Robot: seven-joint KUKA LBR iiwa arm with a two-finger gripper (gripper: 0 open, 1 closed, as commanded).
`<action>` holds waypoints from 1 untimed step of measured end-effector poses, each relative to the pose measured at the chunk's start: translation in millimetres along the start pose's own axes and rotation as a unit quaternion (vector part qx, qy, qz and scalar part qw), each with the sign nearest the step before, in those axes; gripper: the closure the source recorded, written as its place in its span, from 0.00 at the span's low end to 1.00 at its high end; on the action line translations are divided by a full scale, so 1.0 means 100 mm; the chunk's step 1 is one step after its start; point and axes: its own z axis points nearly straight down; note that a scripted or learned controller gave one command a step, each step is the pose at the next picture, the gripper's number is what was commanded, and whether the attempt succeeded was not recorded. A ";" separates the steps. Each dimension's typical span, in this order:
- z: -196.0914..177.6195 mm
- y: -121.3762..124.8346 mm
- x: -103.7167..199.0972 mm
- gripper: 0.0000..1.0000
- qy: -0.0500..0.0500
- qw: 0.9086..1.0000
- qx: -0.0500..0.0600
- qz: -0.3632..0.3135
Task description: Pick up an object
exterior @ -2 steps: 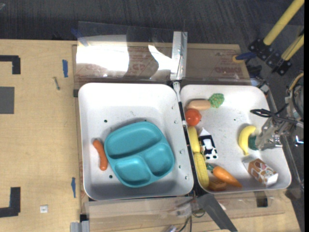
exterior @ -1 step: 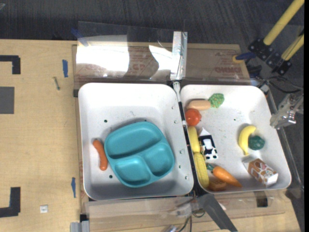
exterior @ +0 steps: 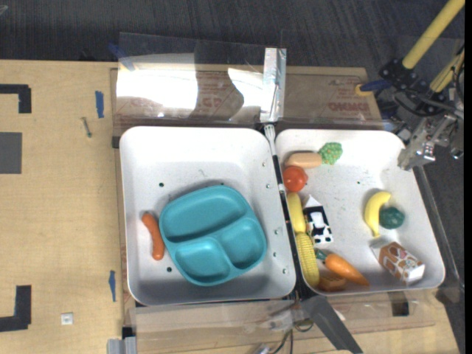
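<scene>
the gripper [exterior: 422, 152] hangs at the right bin's [exterior: 354, 142] far right rim; i cannot tell how its jaws stand. the banana [exterior: 375, 209] lies nearby, touching a green ball [exterior: 392, 217].

- The left bin [exterior: 133, 153] is open along its far edge and far corners; the teal divided plate [exterior: 212, 232] fills its middle and near part.
- An orange sausage [exterior: 154, 236] lies just beside the plate, blocking the near-left gap.
- The right bin [exterior: 354, 150] has bare floor in its middle.
- Along its left wall, the tomato [exterior: 295, 178], corn [exterior: 307, 257], cow toy [exterior: 318, 224] and carrot [exterior: 344, 268] crowd together.
- The banana [exterior: 376, 211] and green ball [exterior: 392, 217] touch near the right edge; a small carton [exterior: 400, 262] takes the near-right corner.
</scene>
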 end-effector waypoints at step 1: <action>0.08 0.43 -0.48 1.00 0.000 1.000 -0.001 0.006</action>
